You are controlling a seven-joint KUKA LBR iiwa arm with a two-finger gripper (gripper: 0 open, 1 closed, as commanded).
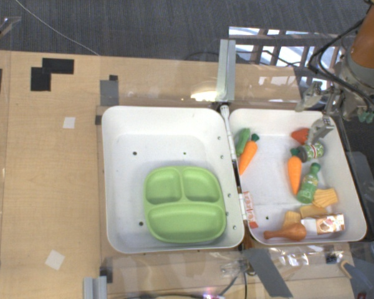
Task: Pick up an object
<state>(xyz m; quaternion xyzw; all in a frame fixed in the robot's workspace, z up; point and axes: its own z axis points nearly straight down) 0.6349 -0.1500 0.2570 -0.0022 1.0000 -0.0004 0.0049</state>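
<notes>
I am judging that the task is only at its start: nothing is lifted yet, and every object is lying inside the right bin [355, 226]. The left bin [112, 167] is holding a green divided plate [185, 204], which is resting flat near its front.

My gripper [322, 128] is hanging over the far right corner of the right bin, and I am reaching in from the right side. Whether it is released or clenched, I cannot tell from this view, and I am seeing no object in its hold.

The nearest things to my gripper are a red piece [300, 135] just beside it toward the left, and a small green can [313, 150] just below it, toward the front. I cannot say whether it is touching either of them. A little further to the front, an orange carrot [294, 173] and a green bottle [308, 185] are lying side by side. Another carrot with a green top [247, 152] is lying against the wall between the two bins, well apart from my gripper. Near the front edge, a yellow piece [325, 198], a small carton [327, 225] and a brown pear-like shape [288, 232] are lying close together.

What is left, in my judgement, is the whole pick: coming down on one object, probably the can or the red piece, closing on it, and raising it clear of the bin.
</notes>
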